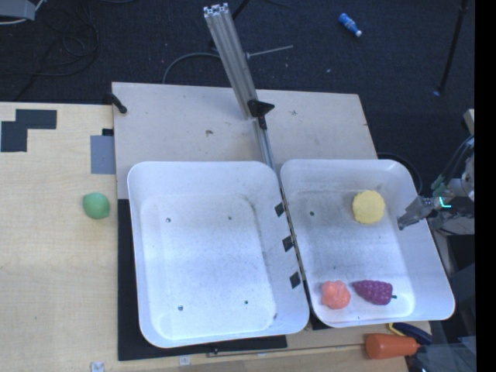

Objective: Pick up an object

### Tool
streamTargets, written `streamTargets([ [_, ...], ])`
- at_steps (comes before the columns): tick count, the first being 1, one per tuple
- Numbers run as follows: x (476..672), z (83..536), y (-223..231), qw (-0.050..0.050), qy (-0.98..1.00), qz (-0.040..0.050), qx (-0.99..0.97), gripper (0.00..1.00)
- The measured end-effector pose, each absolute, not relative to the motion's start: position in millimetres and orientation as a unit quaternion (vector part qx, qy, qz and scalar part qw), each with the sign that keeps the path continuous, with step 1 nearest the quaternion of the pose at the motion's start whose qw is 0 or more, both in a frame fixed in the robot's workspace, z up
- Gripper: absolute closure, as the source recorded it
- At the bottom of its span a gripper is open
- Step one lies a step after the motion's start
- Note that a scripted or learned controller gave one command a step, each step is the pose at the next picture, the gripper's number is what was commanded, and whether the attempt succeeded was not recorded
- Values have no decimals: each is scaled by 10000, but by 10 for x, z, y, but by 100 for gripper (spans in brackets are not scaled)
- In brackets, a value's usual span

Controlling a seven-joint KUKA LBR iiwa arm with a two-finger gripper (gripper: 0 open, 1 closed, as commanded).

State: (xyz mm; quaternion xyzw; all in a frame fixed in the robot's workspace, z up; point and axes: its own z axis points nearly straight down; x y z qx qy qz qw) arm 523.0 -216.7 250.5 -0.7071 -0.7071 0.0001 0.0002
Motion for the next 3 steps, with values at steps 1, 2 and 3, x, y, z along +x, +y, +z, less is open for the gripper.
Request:
streamTargets([
  [1,5230,2505,-2167,2,-7071,1,-7071,0],
  [2,5290,1960,-2166,22,-7074,12,-7068,0],
  [3,5281,1329,-2158,25,-7073,13,-7069,0],
])
